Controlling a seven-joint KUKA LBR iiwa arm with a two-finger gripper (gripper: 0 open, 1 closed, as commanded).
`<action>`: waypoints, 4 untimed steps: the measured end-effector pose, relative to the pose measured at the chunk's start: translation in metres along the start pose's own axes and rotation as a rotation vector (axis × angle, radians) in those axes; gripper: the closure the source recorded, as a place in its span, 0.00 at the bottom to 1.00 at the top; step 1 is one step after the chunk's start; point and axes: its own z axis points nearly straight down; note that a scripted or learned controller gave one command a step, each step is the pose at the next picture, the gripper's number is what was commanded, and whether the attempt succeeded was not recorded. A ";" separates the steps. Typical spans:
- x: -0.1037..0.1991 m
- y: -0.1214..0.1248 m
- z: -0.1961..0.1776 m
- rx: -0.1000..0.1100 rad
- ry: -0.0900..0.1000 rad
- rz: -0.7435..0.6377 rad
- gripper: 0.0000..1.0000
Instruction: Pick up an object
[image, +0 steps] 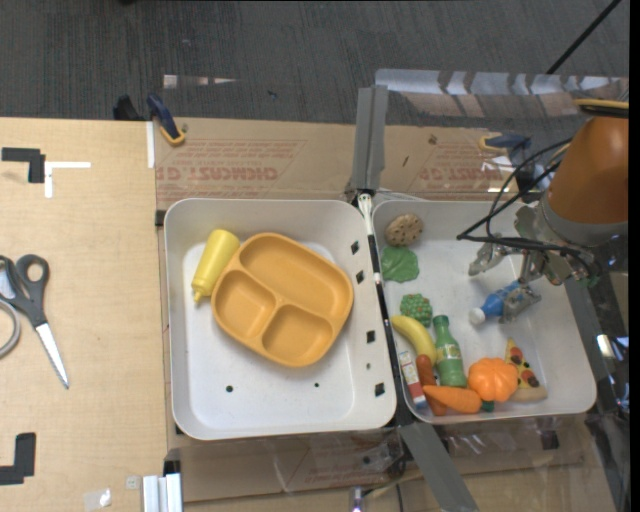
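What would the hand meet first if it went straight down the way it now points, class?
Most likely the small blue and white bottle, lying on the right bin's floor just below the hand. Depth is hard to judge from this slanted view, so it might touch bare bin floor beside it instead.

Arm (598, 170): rounded orange band at the upper right, glossy, with a soft highlight.
Wrist section (565, 228): grey, cylindrical, below the orange band — darker along its underside.
Gripper (510, 262): metallic grey hardware, pale silvery fingers (487, 260); fine detail too small to make out.
Cables (520, 180): thin black leads looping beside the wrist — one straight dark line runs leftward from the grey section.
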 end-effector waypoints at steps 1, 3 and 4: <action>0.049 0.074 0.000 -0.001 0.002 -0.164 0.00; 0.018 0.078 0.000 -0.002 0.001 -0.230 0.00; -0.010 0.007 -0.001 0.002 -0.002 -0.330 0.00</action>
